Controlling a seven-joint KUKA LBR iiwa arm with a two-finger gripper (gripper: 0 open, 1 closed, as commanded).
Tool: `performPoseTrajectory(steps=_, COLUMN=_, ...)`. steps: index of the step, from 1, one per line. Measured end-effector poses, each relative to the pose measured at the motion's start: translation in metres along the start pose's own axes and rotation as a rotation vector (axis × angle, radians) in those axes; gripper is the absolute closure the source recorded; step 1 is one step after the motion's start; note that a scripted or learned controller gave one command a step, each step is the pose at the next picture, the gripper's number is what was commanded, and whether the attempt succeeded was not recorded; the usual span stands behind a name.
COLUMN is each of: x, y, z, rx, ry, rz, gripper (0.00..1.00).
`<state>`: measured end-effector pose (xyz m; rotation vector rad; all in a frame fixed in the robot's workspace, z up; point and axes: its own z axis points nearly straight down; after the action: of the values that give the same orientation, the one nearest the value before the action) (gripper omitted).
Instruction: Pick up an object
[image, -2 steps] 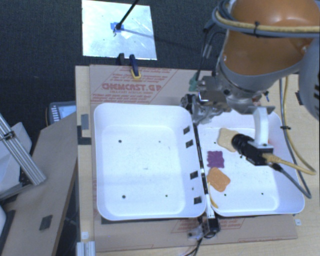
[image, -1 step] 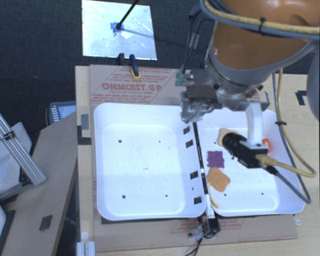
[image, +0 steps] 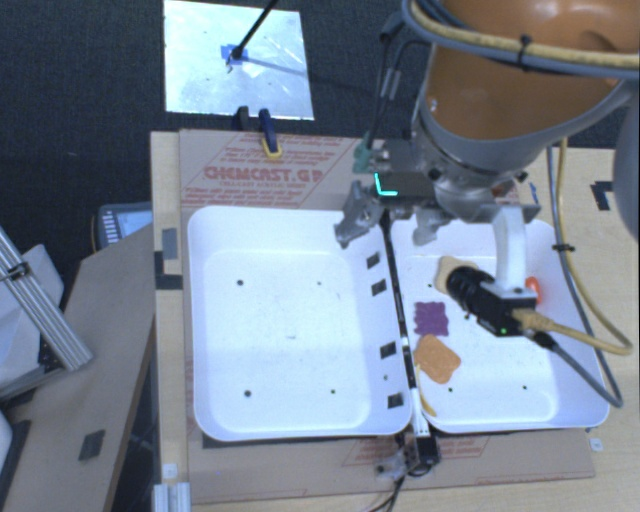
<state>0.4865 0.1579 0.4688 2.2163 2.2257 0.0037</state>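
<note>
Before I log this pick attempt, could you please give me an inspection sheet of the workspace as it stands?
Surface: two shallow white bins side by side, left bin and right bin, on a cardboard sheet.
Job's things: in the right bin, purple piece, orange piece, tan piece partly hidden, small red-orange item beside the arm.
Clutter: nothing seen in the left bin.
Grippers: pincer over the divider at the bins' far edge, nothing seen between its fingers.
Cables: yellow hose crossing the right bin.
Surroundings: shiny panel beyond the bench; blue and yellow clamp.
</note>
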Motion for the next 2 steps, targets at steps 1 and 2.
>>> performPoseTrajectory(steps=1, x=0.0004, y=0.0005, z=-0.0114, rx=-0.003, ry=0.001, rz=-0.005, gripper=1.00)
performPoseTrajectory(steps=2, x=0.0004, y=0.0005, z=-0.0109, rx=-0.002, ry=0.001, rz=-0.006, gripper=0.00)
